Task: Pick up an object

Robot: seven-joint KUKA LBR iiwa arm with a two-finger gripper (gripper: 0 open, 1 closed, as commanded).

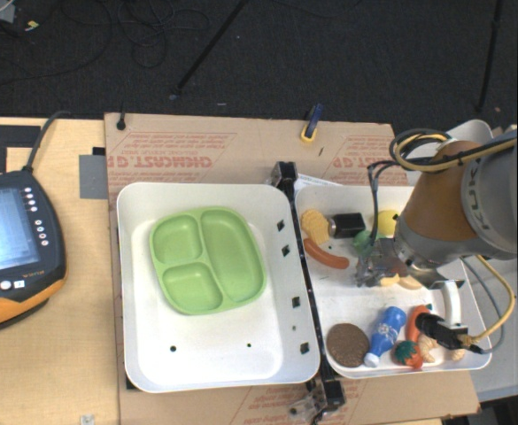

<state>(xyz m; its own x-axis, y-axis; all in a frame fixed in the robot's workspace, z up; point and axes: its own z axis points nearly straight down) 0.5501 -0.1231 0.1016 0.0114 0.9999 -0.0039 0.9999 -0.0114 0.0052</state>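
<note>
Pincer low in right bin, hot dog just left

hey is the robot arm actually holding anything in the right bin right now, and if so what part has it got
It cannot be told. The gripper is down in the right bin beside the red sausage and the black block, but the view does not resolve anything gripped.

Divided plate in left bin; toys in right bin.

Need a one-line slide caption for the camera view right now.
Arm's gripper lowered into the right bin among small toys, beside a green divided plate in the left bin.
</note>
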